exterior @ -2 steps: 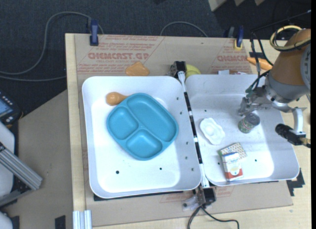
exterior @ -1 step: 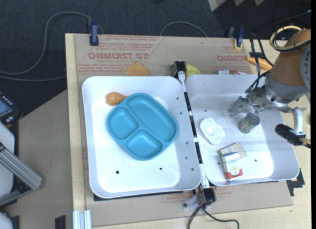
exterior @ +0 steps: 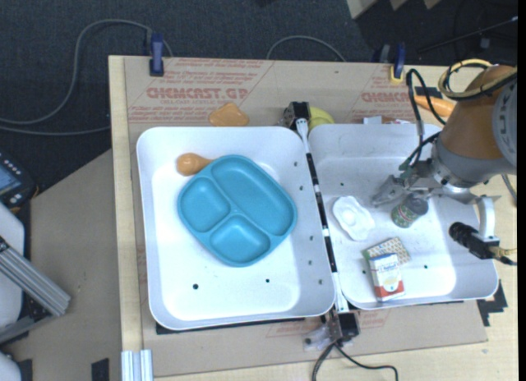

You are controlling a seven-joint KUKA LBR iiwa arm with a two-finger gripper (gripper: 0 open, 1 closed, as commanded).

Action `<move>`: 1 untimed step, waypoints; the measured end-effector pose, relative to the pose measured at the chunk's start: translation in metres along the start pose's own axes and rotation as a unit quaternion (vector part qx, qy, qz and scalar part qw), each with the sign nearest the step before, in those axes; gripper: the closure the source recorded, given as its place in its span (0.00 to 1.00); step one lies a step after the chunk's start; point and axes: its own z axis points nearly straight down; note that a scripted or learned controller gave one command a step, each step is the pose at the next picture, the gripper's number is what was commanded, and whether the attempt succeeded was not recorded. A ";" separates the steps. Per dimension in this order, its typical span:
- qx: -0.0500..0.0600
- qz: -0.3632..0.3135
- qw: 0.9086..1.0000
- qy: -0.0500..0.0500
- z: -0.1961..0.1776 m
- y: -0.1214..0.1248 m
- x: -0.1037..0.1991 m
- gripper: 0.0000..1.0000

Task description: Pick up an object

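Observation:
My gripper [exterior: 407, 193] hangs low in the right bin [exterior: 460, 289], near its middle, under the orange-banded wrist. A small greenish can [exterior: 404, 214] sits just below and against the gripper's tip; whether it is gripped is unclear. To its left lies a white crumpled object [exterior: 352, 217]. Nearer the front edge lies a small box with a red end [exterior: 386, 268]. In the left bin [exterior: 164, 289], a blue divided plate [exterior: 237, 208] rests at a slant, with an orange drumstick-shaped toy [exterior: 192, 162] at its upper left corner.
Behind the bins, on the cardboard, lie an orange lump [exterior: 228, 115] and a yellow object [exterior: 319, 117] beside a black clip [exterior: 296, 112]. A black part of the arm [exterior: 470, 241] juts over the right bin's right side. Cables run behind the bench.

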 end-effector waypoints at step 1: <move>-0.003 0.001 1.000 -0.002 0.000 0.026 -0.036 0.00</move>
